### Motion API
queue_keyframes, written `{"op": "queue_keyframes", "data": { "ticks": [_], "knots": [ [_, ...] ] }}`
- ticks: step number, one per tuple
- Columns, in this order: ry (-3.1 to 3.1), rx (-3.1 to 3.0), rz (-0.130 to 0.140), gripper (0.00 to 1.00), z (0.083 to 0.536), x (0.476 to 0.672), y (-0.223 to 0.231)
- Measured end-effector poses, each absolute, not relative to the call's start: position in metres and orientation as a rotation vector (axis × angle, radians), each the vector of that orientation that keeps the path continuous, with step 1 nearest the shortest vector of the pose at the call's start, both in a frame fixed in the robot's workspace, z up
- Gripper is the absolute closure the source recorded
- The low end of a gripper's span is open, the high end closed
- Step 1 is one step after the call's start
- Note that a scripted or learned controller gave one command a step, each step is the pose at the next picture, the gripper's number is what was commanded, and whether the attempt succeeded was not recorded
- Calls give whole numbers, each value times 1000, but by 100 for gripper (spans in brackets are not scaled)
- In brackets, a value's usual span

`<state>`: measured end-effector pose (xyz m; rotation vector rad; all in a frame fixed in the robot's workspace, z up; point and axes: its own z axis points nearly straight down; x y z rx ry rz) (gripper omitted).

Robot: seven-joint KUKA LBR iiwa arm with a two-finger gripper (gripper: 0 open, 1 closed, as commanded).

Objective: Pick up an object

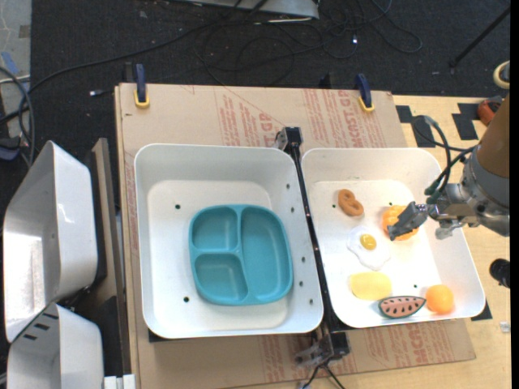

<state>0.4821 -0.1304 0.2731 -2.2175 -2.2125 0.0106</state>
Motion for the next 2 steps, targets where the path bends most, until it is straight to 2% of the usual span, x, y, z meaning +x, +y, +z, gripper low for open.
{"op": "queue_keyframes", "data": {
  "ticks": [1, 2],
  "knots": [
    [-2223, -2221, 0, 0, 278, 484, -130],
    [-2217, -2221, 3, 0, 216, 488, -130]
  ]
}}
